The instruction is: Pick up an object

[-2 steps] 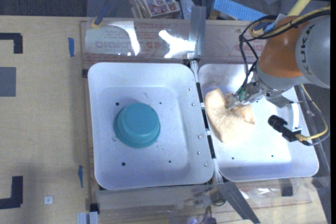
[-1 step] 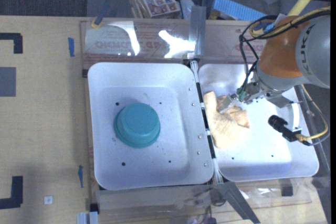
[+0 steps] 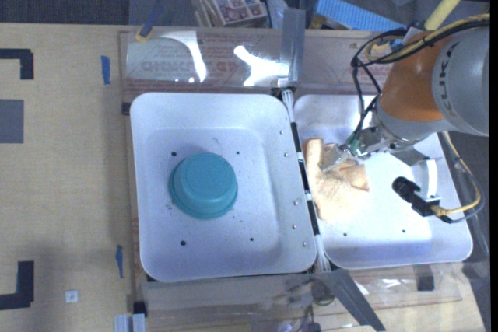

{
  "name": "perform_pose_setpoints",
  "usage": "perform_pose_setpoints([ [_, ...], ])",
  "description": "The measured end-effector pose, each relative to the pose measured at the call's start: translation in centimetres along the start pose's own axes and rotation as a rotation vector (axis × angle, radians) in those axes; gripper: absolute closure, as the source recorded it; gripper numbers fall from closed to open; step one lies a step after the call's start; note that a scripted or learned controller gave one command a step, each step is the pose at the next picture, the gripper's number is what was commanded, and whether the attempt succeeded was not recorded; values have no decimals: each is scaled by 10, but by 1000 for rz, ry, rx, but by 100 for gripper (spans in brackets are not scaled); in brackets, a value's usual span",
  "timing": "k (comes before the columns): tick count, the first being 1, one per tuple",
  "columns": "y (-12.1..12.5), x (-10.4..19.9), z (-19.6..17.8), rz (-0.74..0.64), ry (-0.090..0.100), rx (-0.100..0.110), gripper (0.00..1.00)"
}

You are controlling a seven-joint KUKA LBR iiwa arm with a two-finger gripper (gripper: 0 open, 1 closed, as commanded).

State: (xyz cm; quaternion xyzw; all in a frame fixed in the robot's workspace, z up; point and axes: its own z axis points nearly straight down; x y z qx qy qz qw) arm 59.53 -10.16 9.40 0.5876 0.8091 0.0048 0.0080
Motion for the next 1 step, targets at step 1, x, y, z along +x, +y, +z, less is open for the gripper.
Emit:
perform_pose_setpoints([
  [1,1,0,-11,2,1,-5,100],
])
